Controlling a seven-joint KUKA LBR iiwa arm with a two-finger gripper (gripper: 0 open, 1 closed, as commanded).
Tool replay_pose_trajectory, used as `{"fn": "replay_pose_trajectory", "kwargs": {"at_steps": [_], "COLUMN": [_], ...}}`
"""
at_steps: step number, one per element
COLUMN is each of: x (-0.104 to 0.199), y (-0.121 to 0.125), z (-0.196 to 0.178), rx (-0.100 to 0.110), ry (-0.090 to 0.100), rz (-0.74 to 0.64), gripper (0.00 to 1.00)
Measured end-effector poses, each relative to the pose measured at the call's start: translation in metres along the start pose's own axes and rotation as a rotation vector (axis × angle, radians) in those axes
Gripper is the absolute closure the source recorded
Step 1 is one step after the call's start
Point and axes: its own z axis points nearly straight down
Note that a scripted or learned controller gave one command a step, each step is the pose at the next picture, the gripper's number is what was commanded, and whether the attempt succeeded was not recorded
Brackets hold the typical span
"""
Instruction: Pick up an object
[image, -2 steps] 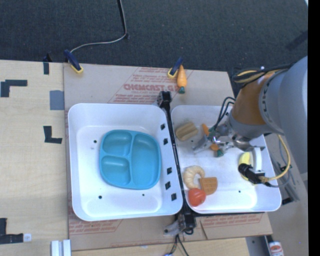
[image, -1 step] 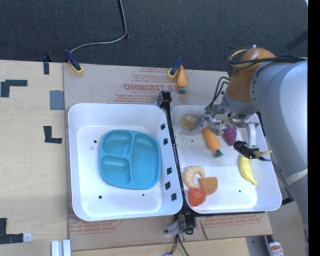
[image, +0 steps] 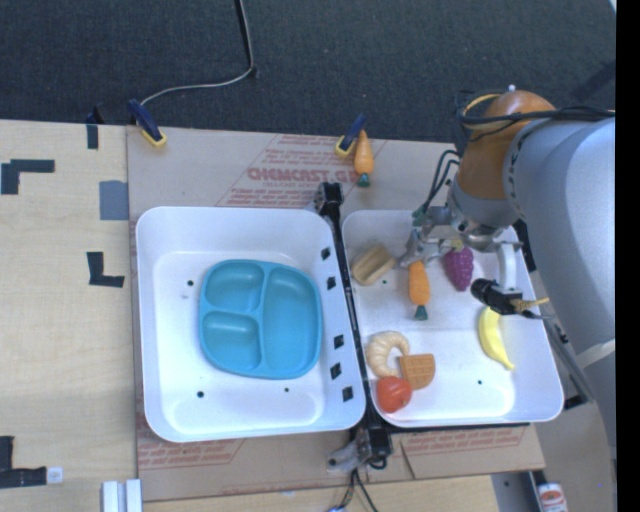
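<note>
Right bin (image: 520, 400): claw (image: 420, 252) seemingly touching carrot (image: 419, 285).

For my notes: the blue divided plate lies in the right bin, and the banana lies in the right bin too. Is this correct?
Not quite. The camera view shows the blue divided plate in the left bin. The banana does lie in the right bin.

Orange carrot (image: 419, 285) upright in right bin (image: 530, 405)

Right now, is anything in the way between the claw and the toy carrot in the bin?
Nothing visible is in the way. The claw hangs right above the carrot in the right bin. The bread lies to one side and the grapes to the other, both close.
</note>
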Motion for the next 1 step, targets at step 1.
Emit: {"fn": "replay_pose_trajectory", "kwargs": {"at_steps": [1], "x": [0.0531], "y": [-0.0341], "z": [-0.0894], "rx": [-0.005], "ry": [0.004], "rz": [0.001], "gripper": [1.0]}}
